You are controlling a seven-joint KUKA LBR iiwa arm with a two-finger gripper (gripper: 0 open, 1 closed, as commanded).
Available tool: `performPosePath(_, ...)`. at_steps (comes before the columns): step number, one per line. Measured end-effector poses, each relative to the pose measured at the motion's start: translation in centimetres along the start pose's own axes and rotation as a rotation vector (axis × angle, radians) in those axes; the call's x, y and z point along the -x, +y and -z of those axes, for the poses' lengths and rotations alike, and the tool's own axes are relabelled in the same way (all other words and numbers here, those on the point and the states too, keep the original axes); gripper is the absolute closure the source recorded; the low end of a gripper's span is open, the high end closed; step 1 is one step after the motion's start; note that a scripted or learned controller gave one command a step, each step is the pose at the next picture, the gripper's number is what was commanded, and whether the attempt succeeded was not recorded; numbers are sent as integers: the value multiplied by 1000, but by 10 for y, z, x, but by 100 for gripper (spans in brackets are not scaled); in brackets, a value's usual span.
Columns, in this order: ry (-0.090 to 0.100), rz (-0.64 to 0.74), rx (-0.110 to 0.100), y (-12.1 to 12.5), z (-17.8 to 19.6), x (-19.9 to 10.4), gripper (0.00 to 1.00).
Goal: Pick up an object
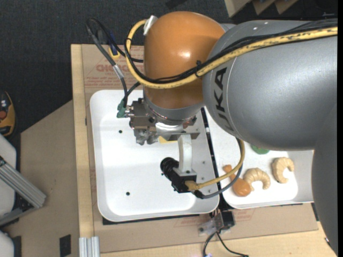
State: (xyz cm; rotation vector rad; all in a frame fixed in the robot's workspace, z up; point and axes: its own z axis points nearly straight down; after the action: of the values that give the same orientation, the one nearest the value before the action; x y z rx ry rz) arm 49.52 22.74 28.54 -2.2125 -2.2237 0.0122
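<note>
Objects: pale croissant (258, 177), second croissant (282, 169), orange ball (242, 188), together in right bin (270, 197) | arm (278, 90) stooped over left bin (112, 167), gripper (143, 131) pointing down | grip: can't tell

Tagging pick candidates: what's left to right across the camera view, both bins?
left bin → gripper → orange piece → croissant-shaped piece → second croissant-shaped piece. The last three lie in the right bin.
</note>
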Motion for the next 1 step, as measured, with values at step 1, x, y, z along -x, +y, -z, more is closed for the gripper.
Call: performPosePath(1, 11, -2, 25, -17, 155, 3, 100)
